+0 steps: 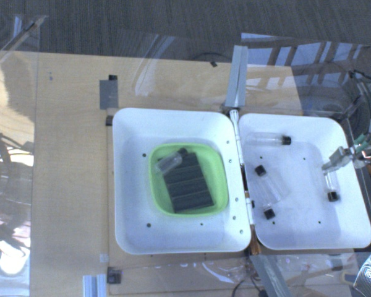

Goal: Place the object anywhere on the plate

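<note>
Over the right rim of the right bin (309,231): end effector (348,158), pale metal with a small green patch, tilted, pointing into the bin from the view's right. Impossible to tell how wide or narrow it stands, and nothing seen gripped.

Just below the end effector, toward the view's lower edge: slim clear vial (329,183), cylindrical and nearly see-through against the white floor, with a black cap at its lower end. Cannot tell whether touching the end effector or just apart.

Left of the end effector, on the same smooth white floor: another clear vial (269,140) lying on its side near the bin's upper wall, black cap facing the end effector. Lower and left of it, two further black caps (259,170), with glassy bodies between them too faint to separate.

Well to the left of the end effector, in the left bin (130,184), a shallow tray with rounded corners: green plate (156,187), a glossy rounded square with a raised rim. On the plate, a dark ribbed block (187,184), rectangular, matte, lying aslant. Touching its upper left corner, a short clear tube (169,162).

Under both bins: pale wood-grain bench (68,197).
</note>
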Action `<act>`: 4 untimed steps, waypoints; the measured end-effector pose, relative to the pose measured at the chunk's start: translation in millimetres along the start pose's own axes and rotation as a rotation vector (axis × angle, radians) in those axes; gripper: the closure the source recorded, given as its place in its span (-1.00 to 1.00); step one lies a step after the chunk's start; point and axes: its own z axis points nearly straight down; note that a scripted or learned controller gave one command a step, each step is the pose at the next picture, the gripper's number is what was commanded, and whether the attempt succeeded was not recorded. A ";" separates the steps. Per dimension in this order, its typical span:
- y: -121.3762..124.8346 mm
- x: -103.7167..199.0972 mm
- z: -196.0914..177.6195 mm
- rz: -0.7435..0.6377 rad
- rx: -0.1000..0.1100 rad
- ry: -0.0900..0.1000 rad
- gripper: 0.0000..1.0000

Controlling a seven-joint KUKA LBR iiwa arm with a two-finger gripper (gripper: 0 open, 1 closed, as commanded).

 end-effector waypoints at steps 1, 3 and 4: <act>-6.2 -23.8 -16.3 0.038 -0.001 -0.002 -1.00; -5.3 -23.9 -100.8 0.229 -0.005 -0.003 -1.00; -2.5 -9.1 -1.1 0.277 0.002 0.000 -1.00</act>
